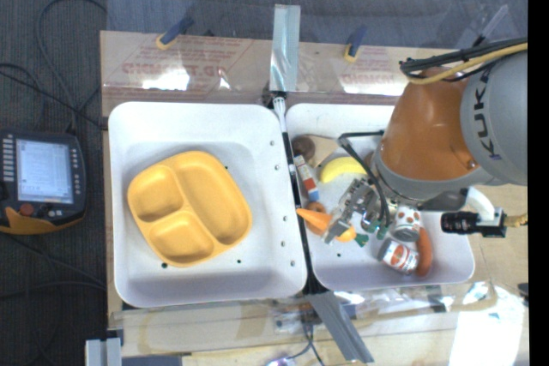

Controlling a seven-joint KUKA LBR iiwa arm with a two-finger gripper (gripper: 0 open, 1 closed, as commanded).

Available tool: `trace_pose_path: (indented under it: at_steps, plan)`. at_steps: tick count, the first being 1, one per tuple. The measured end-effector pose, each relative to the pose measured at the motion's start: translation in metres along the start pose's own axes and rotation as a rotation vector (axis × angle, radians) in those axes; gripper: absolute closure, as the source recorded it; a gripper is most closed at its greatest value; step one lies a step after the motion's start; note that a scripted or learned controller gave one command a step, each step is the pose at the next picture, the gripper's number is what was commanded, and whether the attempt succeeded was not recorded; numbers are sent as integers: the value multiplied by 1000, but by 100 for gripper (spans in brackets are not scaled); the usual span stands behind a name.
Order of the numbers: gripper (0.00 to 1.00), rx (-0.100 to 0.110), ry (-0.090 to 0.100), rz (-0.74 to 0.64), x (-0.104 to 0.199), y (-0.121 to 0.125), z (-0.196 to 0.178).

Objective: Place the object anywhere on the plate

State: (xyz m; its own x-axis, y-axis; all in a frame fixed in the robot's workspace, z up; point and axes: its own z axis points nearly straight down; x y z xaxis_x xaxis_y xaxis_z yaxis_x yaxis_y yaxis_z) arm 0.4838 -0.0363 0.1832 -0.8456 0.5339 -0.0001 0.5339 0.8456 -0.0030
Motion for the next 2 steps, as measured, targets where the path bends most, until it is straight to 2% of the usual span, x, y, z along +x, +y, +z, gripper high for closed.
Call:
trace_pose_path:
  at_steps: [1,2]
  plan:
    - [100,-2,0,169,15,54,-26]
    - [0,-1,0,171,15,53,-26]
